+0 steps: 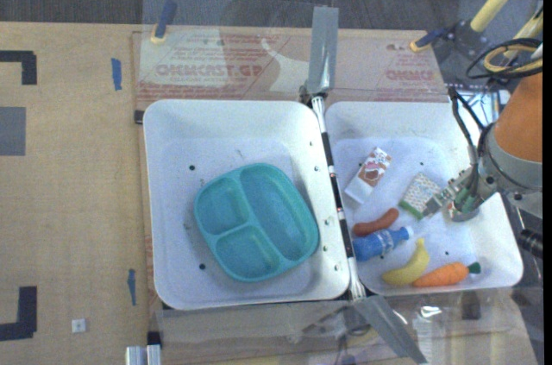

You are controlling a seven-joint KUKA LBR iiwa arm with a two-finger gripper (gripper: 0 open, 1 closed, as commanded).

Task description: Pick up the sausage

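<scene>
- Reddish-brown and glossy, the sausage (376, 223) lies at a slant on the floor of the right bin (429, 128), right of the frame's centre, free of any grip.
- A blue bottle (377, 243) lies just below it, close enough that the two look to be touching; a yellow banana (407, 265) and an orange carrot (442, 273) sit lower still, near the bin's bottom wall.
- A small red-and-white carton (371, 171) rests above the sausage, and a green-patterned packet (419, 194) lies to its right.
- The arm's hand (460, 201) hangs low over the right side of the same bin, just beside the packet and well apart from the sausage; whether it is open or closed cannot be told.
- In the left bin (228, 115) on the worktop (60, 225), a teal divided tray (256, 221) lies flat, three compartments facing up.
</scene>
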